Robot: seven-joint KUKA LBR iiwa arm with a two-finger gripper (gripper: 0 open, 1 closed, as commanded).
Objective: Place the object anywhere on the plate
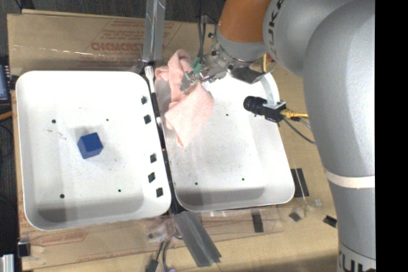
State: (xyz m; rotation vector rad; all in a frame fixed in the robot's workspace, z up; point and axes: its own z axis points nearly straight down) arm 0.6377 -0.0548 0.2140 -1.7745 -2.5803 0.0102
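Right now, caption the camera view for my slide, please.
KUKA arm reaches down onto a pink cloth in the right bin; a blue cube lies in the left bin.

Bench (313, 204), cardboard (70, 35), left bin (76, 105), right bin (223, 165)

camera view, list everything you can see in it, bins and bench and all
bins: two, white, side by side on the bench
cube: one, blue, left bin, left of its middle
cloth: one, pink, crumpled in the right bin's upper left corner, against the wall between the bins
cardboard sheet: one, brown, under the bins
strips: two, grey, one above and one below the seam between the bins
arm: one, grey with an orange band, reaching in from the right
gripper: one, at the top of the cloth
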